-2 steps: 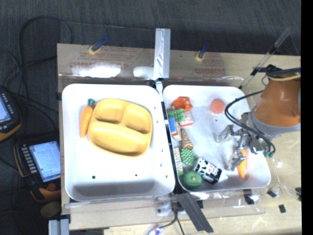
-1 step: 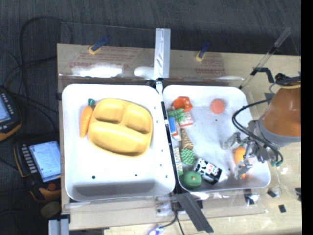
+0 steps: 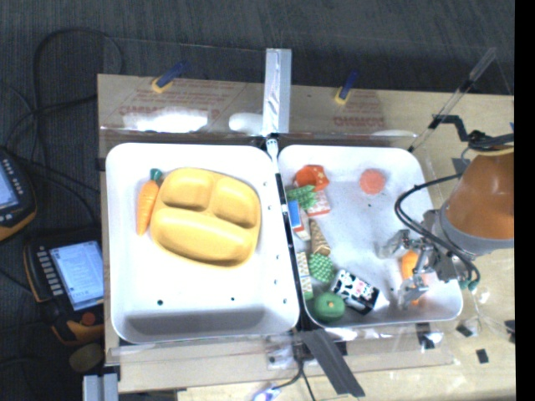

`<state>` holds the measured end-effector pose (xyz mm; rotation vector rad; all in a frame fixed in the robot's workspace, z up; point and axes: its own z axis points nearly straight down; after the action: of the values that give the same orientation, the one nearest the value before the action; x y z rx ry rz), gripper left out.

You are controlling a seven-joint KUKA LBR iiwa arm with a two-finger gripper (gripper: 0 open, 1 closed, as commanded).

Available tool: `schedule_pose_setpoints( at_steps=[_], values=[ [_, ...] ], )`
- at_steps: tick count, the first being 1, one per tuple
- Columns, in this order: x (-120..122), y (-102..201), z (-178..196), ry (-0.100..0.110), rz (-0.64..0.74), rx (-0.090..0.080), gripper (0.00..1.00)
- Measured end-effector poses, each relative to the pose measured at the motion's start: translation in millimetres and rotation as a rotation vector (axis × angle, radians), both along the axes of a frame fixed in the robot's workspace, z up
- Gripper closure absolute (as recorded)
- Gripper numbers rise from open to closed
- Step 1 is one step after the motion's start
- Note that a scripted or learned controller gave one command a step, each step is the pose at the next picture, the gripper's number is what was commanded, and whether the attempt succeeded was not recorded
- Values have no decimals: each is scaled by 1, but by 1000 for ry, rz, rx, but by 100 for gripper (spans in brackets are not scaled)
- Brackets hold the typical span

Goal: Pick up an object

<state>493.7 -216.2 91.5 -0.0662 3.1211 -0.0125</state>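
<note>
Dark carpeted floor (image 3: 209,11) surrounds what looks like a wooden bench (image 3: 113,98).

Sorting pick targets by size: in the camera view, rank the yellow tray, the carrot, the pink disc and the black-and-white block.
1. yellow tray
2. carrot
3. black-and-white block
4. pink disc, close to the block

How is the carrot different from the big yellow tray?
The carrot is orange with a green top; the yellow tray is yellow all over. The carrot is thin and small; the tray is wide and much bigger, with compartments. Both lie in the left bin, side by side.
</note>
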Motion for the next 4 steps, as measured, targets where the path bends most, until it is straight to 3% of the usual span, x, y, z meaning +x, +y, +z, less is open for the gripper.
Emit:
schedule_pose_setpoints(
  at_steps=[1, 2, 3, 4],
  values=[
    [1, 0, 10, 1, 0, -2, 100],
    [101, 28, 0, 2, -24, 4, 100],
    [100, 28, -1, 6, -24, 5, 0],
    [52, 25, -1, 5, -95, 8, 0]
  ],
)
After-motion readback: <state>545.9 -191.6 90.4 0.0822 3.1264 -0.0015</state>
